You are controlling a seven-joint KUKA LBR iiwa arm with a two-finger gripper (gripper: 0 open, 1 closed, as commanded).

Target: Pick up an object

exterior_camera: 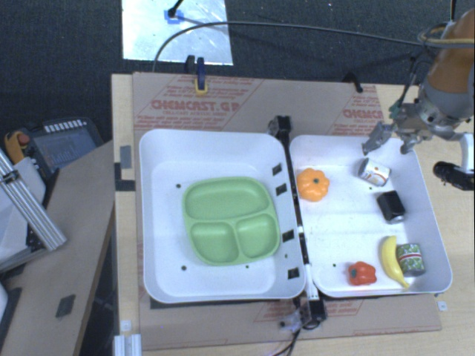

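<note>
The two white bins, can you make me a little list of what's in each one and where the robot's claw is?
left bin: green divided plate
right bin: orange pumpkin, small white can, black block, yellow banana, green-labelled can, red pepper
gripper: open, above the right bin's far end, near the small white can
held: nothing

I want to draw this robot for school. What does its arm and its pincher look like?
The arm is grey metal with a wide orange band just above the wrist. Thin dark cables run past it. At its end sits a grey gripper with two slim metal fingers, like small tongs.
</note>
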